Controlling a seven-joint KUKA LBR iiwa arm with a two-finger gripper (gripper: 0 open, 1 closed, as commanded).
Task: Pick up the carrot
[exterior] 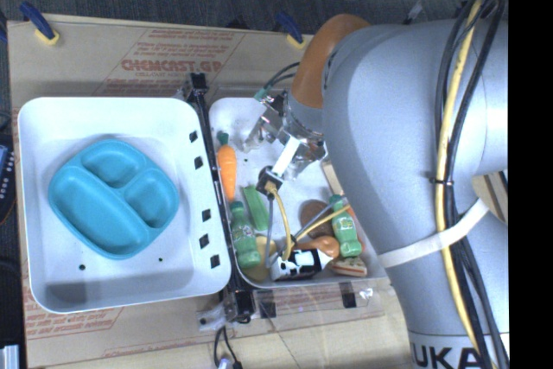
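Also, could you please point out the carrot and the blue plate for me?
carrot [226, 169], camera view, middle of its orange body.
blue plate [125, 187], camera view, centre where its dividers meet.

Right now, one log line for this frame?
carrot: right bin, along left wall, not held | gripper: over right bin, beside carrot, apart | blue tray: left bin

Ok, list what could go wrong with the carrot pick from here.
1. The carrot lies along the left wall of the right bin, so a finger coming down on that side may hit the wall instead of slipping beside the carrot.
2. A green item lies close to the carrot's lower end, so the grasp could catch or push that instead.
3. The gripper sits to the carrot's right, not over it, so closing here would likely miss.
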